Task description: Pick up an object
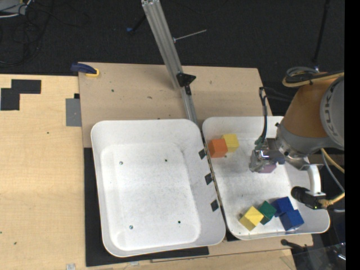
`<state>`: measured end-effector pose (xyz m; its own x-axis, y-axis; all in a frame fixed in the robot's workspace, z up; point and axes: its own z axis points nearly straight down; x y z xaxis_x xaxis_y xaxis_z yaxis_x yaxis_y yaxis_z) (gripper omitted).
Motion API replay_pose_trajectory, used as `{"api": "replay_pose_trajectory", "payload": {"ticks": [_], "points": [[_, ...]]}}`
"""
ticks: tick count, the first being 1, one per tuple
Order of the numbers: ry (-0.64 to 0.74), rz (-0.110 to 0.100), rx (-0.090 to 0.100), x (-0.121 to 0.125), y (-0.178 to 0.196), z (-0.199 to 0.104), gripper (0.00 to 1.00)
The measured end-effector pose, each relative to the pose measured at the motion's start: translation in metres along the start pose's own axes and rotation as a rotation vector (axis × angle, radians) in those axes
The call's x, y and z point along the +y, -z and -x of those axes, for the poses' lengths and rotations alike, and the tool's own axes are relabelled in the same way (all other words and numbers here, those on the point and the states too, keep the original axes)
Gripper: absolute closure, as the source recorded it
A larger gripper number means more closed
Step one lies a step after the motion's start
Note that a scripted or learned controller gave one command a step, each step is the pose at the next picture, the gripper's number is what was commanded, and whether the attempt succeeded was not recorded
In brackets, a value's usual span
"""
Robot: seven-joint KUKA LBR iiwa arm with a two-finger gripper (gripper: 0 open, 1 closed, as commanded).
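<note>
Pale wood made up the bench [39,167], with a dark floor and loose cables beyond it at twelve o'clock. Two shallow white bins sat side by side on it: the left bin [107,134] and the right bin [216,125], into which I reached from three o'clock. An aluminium rail [166,44] leaned in from twelve o'clock toward the seam between them, probably a mount for some fixture.

My gripper [263,161] was low over the middle of the right bin, and something purplish [266,167] showed at its tip. I could not tell whether that was a block between my fingers or only lying beneath them, nor whether I was open or closed.

The pickable blocks sat in two groups. An orange block [218,147] and a yellow block [230,142] touched each other at nine o'clock from my gripper, near the bin's left wall. At six o'clock, along the near rim, lay another yellow block [251,217], a green block [266,211] and two blue blocks [287,212], bunched together. Judging by the scatter, they landed loosely instead of being arranged.

No label or writing was legible anywhere.
</note>
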<state>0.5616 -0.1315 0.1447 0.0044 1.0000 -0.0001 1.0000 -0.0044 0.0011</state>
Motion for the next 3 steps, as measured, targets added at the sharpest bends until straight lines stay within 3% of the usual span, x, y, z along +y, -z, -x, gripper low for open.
{"api": "replay_pose_trajectory", "payload": {"ticks": [2,3], "points": [[0.006,0.003,-0.001,-0.004,0.123,0.006,1.0],[0.008,-0.003,0.002,0.001,0.122,-0.042,1.0]]}}
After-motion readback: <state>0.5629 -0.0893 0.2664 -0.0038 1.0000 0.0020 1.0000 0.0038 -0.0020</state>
